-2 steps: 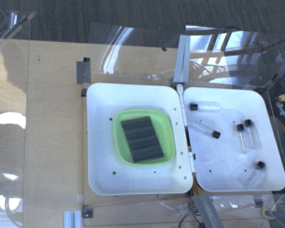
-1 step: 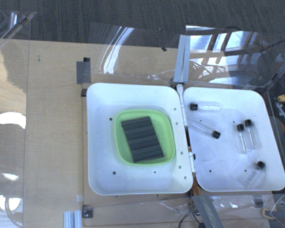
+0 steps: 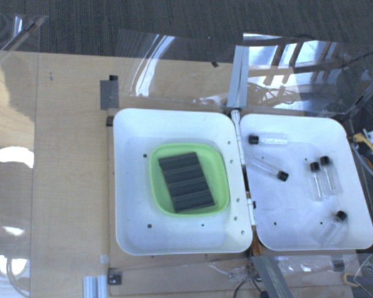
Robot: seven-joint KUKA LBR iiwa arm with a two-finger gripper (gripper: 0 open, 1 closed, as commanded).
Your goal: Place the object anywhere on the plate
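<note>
On the green plate (image 3: 156, 194), left bin (image 3: 130, 228), lies a dark ribbed block (image 3: 186, 182); pincer state cannot be told.

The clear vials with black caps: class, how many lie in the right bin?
5. One vial lies at the top left, one just below it, two side by side towards the right, and one near the bottom right corner. Clear glass may hide others.

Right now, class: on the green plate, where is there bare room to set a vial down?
A dark ridged block covers the green plate's middle. Bare green remains along the left edge, the right edge and a thinner strip along the front. In the right bin, five clear black-capped vials lie scattered, with bare floor at its front left.
</note>
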